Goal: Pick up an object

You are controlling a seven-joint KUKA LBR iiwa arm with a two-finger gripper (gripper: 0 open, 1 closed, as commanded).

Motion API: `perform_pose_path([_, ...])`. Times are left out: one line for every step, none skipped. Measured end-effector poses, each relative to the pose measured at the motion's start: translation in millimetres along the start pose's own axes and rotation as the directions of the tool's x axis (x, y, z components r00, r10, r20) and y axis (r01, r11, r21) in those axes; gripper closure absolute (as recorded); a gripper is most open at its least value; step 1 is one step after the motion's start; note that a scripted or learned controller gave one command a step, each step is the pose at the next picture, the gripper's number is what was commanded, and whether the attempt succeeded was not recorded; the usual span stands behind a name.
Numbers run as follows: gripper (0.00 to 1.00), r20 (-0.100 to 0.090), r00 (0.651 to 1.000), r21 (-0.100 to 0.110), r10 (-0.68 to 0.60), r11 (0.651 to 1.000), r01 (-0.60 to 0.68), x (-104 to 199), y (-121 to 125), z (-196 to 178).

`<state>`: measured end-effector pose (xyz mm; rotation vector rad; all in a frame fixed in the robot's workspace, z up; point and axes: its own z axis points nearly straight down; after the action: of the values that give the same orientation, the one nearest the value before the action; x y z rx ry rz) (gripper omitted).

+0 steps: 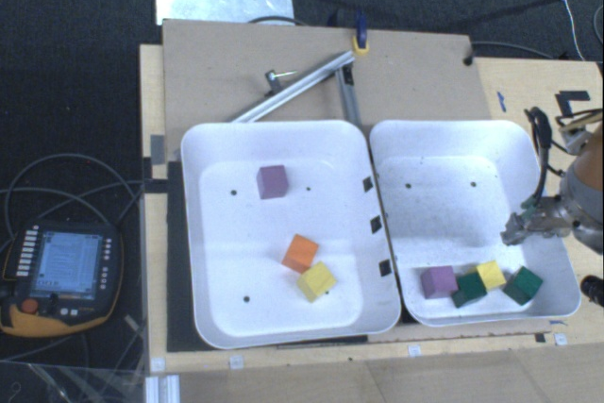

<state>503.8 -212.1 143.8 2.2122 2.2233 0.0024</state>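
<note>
Nearest the camera, along the front wall of the right bin (472, 135), four blocks sit crowded in a row: purple block (438, 280), dark green block (468, 289), small yellow block (491, 274), second green block (524, 283). The first green one touches the yellow one and sits just beside the purple; the other green one lies near the bin's right corner.

Left bin (274, 132), front part: orange block (301, 252) and yellow block (317, 281), touching or nearly so. Farther back, a lone purple cube (272, 181), well apart from everything.

Pincer (521, 228) sits at the right bin's right wall, above the crowded row, nothing visible between its tips. Open or closed: cannot tell, too blurred.

Judged risks:
- descent into the row lands on two blocks at once, since they touch; a finger could hit a block top and shove it instead of straddling it.
- the corner green block sits close to the sloped wall, so a finger may scrape the wall and the block squirts away.
- clipping the bin rim on the way down, as the pincer is right by it.
- a corner-only grip on a tilted block could slip on lift.

Beyond the bins on the tabletop (415, 71), a metal bar (297, 88) lies at a slant, out of the way.
</note>
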Motion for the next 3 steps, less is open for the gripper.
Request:
perform_pose_path([1.0,0.001,1.0,-0.003,0.0,1.0,0.0,-2,3,-65])
perform_pose_path([1.0,0.0,1.0,-0.003,-0.001,1.0,0.001,3,8,-110])
perform_pose_path([1.0,0.0,1.0,-0.001,0.0,1.0,0.0,2,9,-140])
